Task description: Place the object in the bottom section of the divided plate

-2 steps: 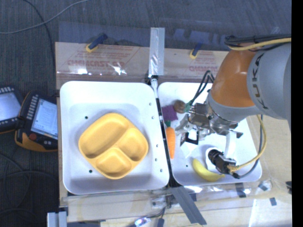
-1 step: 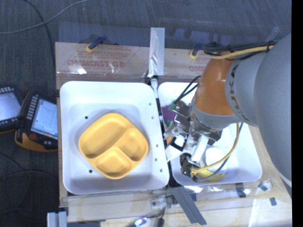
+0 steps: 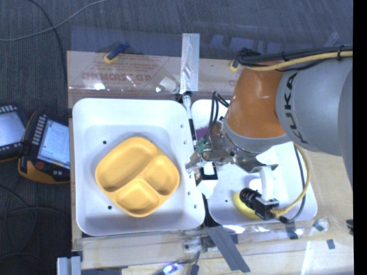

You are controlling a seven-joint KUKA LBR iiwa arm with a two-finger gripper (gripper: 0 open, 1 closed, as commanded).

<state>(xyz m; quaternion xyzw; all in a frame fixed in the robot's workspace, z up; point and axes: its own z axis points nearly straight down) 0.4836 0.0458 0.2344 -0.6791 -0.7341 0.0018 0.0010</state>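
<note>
I see the gripper (image 3: 199, 164) low at the right bin's (image 3: 285, 168) left edge, beside the left bin (image 3: 81, 153); I cannot tell whether it is released or clenched. The yellow object (image 3: 240, 204) lies near the right bin's front. The plate (image 3: 101, 174) sits in the left bin, well apart from it.

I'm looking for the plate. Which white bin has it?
The left bin holds the yellow divided plate; the right bin sits under the robot arm.
</note>
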